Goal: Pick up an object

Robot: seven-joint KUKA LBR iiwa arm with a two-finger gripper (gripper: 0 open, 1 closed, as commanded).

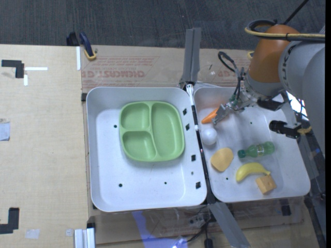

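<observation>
My gripper hangs low over the back left of the right bin, its tip right beside an orange carrot. Whether it touches the carrot I cannot tell. In front of the carrot lies a white ball. Further forward sit a yellow-orange rounded piece, a green bottle lying on its side, a yellow banana and a small tan block.
The left bin holds a green divided plate. A raised divider separates the two bins. The grey arm with its orange band fills the upper right. Black cables loop near the right bin's back wall.
</observation>
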